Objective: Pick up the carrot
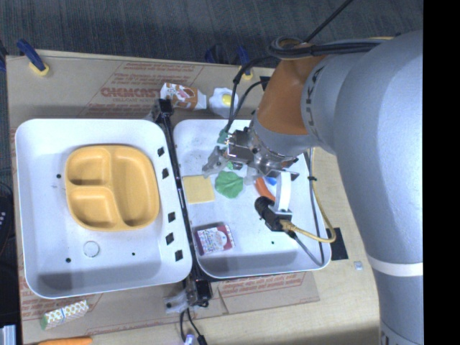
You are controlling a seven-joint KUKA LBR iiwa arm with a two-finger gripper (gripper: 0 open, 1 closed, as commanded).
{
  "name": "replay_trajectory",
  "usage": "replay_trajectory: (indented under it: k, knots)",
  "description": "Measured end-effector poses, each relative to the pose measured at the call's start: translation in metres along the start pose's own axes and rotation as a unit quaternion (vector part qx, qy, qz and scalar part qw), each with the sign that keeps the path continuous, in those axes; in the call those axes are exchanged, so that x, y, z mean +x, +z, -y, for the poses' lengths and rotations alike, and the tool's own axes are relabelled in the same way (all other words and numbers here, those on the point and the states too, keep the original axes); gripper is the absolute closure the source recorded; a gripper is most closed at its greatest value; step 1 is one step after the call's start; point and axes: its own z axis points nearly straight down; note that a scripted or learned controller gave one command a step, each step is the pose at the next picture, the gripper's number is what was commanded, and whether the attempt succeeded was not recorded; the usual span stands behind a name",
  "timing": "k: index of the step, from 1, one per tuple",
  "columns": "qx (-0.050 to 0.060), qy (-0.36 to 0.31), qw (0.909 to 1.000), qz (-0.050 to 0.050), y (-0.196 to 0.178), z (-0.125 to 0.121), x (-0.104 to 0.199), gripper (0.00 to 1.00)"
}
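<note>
The left bin (29,192) is carrying a yellow divided tray (111,185), which is lying in the bin's upper middle area with three compartments facing up. A small round disc (90,249) is lying near the left bin's lower left corner, below the tray.

The right bin (248,264) is sitting just beside the left bin, with a black divider strip (175,192) running between the two. A pale yellow cheese slice (198,189) is lying against the right bin's left edge. A red-labelled packet (214,238) is lying near the right bin's lower left corner. A green leafy item (230,184) is lying at the middle of the right bin, just right of the cheese slice.

The gripper (231,152) is hanging over the upper middle of the right bin, directly above the green item. How wide the claw is standing cannot be told from this view.

The carrot (264,187) is lying just right of the green item, toward the right bin's right edge, and is partly covered by the wrist hardware. The grey arm (359,121) with its orange band (287,99) is reaching in across the right bin's upper right corner.
</note>
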Motion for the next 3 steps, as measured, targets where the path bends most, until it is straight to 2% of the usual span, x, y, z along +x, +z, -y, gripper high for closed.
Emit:
replay_trajectory:
  k: [1,2,3]
  knots:
    - [-0.002,-0.161,0.9869,0.001,-0.001,-0.04,0.025,0.0]
    - [-0.003,-0.197,0.9805,0.001,-0.147,-0.091,0.023,0.0]
    - [-0.002,-0.2,0.9798,0.001,-0.157,-0.091,0.024,1.0]
